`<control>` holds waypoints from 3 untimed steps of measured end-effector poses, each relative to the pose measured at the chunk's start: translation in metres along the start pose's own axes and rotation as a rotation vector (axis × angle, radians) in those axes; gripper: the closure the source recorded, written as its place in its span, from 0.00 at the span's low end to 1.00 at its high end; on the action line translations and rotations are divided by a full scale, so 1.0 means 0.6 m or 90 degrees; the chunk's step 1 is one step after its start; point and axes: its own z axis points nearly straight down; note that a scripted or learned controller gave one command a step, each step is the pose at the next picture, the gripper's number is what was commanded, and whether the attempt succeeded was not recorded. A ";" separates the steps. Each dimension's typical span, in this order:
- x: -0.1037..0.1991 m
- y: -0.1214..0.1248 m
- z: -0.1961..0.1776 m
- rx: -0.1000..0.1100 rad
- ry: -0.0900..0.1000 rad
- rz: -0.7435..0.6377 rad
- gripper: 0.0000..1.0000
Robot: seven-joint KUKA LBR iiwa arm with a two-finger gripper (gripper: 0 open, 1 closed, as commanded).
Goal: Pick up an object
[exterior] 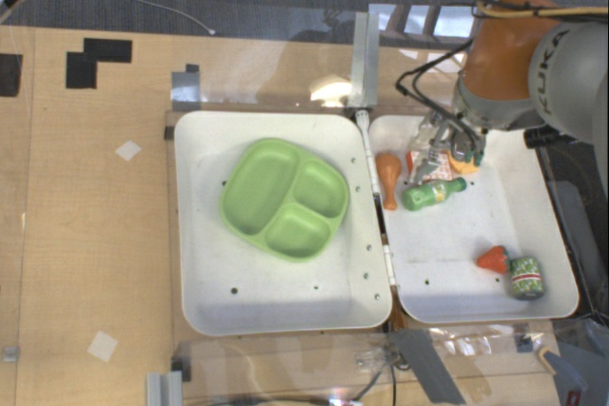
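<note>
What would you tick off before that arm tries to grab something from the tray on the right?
1. Pincer over the right bin: ok.
2. Target within reach: ok, green bottle lies just below the pincer.
3. Bottle free of neighbours: not ok, orange carrot-like toy lies close beside it.
4. Pincer already holding something: cannot tell.
5. Other objects out of the way: ok, red toy and small can sit near the bin's front corner.
</note>
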 end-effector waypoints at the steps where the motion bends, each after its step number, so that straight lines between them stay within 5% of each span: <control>1: 0.079 0.116 -0.128 0.001 0.007 0.231 1.00; 2: 0.174 0.156 -0.126 0.001 0.010 0.125 1.00; 3: 0.246 0.106 -0.173 0.000 0.010 -0.068 1.00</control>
